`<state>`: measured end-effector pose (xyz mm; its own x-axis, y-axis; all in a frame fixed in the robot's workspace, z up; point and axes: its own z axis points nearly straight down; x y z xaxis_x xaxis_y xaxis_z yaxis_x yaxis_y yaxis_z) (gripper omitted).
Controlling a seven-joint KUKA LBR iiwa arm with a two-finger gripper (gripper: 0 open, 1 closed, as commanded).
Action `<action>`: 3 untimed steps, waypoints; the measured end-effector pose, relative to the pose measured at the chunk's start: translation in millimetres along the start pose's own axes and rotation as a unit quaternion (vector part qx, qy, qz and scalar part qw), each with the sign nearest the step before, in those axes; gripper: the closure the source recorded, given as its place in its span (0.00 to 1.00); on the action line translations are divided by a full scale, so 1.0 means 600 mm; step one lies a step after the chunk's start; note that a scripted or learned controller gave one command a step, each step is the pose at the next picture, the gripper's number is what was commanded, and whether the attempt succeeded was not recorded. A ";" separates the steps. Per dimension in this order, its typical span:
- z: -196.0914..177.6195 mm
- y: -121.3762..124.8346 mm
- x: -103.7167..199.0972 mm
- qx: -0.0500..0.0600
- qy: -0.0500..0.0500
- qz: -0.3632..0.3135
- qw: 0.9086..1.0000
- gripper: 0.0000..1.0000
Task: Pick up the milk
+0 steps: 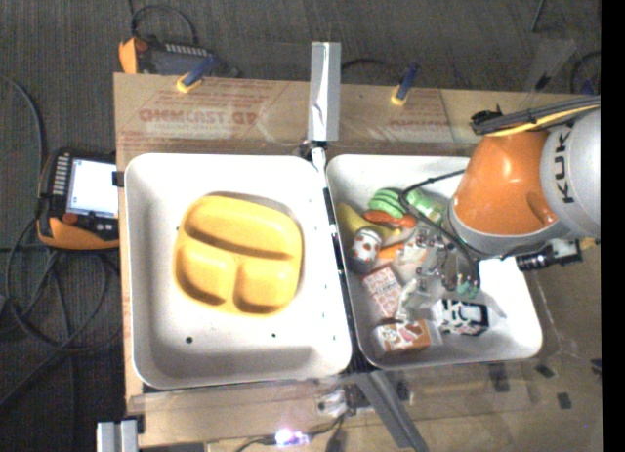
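While the arm (532, 191) leans in over the right bin (518, 338), its gripper (437, 279) hangs low among the clutter; whether it is parted or closed cannot be told. Well to the gripper's left, the left bin (146, 343) holds a yellow tray (239, 253). Just below and right of the gripper lies the milk (461, 316), a black-and-white carton, close by it. Below-left rests a brown box (404, 336); beside the gripper's left, a red-patterned packet (383, 291); up-left, a green toy (389, 202).
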<state>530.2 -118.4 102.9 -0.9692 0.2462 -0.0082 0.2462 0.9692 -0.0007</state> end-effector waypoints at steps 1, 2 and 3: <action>-0.133 0.027 -0.091 -0.001 0.003 -0.014 1.000 0.00; -0.097 -0.048 -0.010 0.000 0.004 -0.048 0.999 0.00; -0.042 -0.091 -0.007 0.000 0.004 -0.049 0.999 0.00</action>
<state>520.4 -172.3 128.1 -0.9886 0.1504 0.0005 0.1504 0.9886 -0.0010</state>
